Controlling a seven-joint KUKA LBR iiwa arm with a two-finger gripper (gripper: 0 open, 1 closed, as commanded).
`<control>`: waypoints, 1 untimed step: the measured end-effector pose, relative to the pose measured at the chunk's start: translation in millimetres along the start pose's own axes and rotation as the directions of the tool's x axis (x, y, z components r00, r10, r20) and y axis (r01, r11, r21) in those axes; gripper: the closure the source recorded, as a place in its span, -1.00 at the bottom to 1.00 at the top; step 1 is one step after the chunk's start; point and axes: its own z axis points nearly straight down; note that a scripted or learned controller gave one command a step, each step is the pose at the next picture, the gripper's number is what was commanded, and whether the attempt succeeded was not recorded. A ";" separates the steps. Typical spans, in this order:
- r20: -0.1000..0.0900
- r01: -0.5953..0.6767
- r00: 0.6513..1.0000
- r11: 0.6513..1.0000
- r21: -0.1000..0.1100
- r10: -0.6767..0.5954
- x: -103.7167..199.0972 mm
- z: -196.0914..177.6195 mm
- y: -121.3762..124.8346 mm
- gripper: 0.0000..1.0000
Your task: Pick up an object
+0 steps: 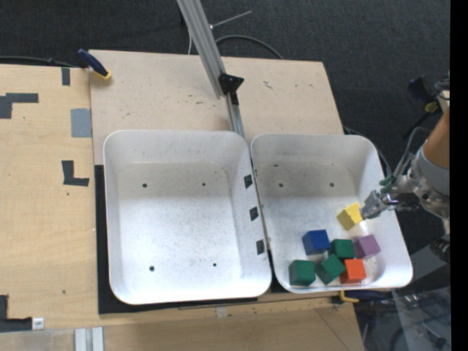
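Note:
My gripper (374, 203) hangs over the right side of the right bin (307, 152), close to its right wall. A small yellow block (350, 215) sits tilted right at the gripper's tip, touching it or nearly so. Whether it is held is unclear. Below it, in the bin's near right corner, lie a blue block (316, 240), a purple block (366, 246), an orange block (354, 270) and three green blocks (302, 272).
The left bin (117, 196) stands beside the right one, sharing a middle wall. A slanted metal rail (205, 35) runs down from the top to the bins' junction. A blue and yellow clamp (93, 63) lies on the board at the back left.

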 end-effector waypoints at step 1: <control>-0.002 0.004 1.000 1.000 0.003 -0.004 54.0 7.5 4.5 1.00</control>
